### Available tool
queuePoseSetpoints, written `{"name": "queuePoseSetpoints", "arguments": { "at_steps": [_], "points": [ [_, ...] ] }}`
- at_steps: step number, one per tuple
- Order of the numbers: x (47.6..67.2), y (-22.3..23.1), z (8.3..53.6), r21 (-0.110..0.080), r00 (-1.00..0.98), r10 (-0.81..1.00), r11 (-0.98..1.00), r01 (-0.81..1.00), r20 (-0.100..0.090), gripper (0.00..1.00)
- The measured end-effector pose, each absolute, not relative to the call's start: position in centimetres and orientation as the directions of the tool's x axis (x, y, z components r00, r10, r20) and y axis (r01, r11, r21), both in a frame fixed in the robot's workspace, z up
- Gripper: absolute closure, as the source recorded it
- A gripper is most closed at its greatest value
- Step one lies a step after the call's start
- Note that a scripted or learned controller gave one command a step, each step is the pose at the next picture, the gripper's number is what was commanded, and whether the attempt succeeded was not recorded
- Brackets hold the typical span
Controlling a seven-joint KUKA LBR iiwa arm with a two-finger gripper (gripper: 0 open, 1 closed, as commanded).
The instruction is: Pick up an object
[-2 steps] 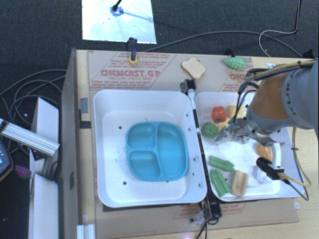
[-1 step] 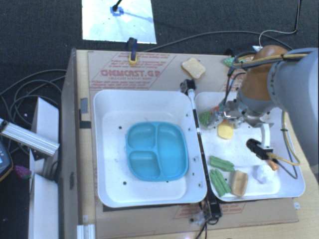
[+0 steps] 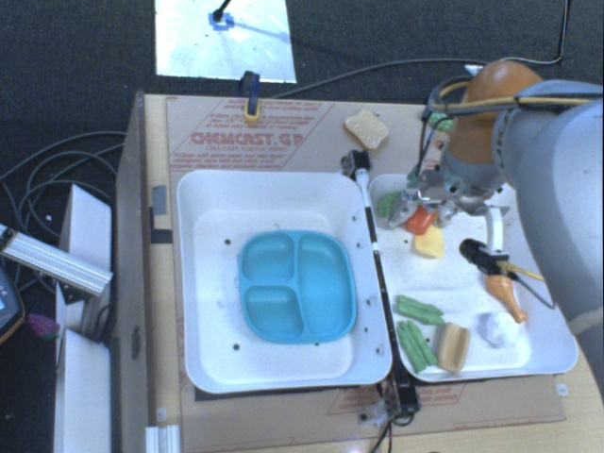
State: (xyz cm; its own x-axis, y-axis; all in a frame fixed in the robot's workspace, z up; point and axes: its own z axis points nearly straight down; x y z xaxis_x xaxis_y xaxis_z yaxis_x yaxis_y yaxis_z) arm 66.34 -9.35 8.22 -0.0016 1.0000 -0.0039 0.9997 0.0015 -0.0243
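Arm [image 3: 557,159] enters from right, orange band up top, wrist angled down; gripper [image 3: 427,206] low in right bin.

A pale square sheet with a blue mark [image 3: 225,25] lay on the dark floor beyond the bench, a yellow-and-black clamp [image 3: 251,98] gripped the cardboard's far edge, and black cables [image 3: 57,163] looped at left.

A small red-orange plastic piece [image 3: 419,221] lies in the right white bin [image 3: 552,347] toward its twelve o'clock end, touching a pale yellow block [image 3: 430,243] at its five o'clock.
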Motion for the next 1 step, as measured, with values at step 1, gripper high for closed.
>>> {"name": "queuePoseSetpoints", "arguments": {
  "at_steps": [1],
  "points": [
    [66.43, -9.34, 9.33, -0.021, -0.002, 1.000, 0.002, 1.000, -0.004, 1.00]
  ]
}}
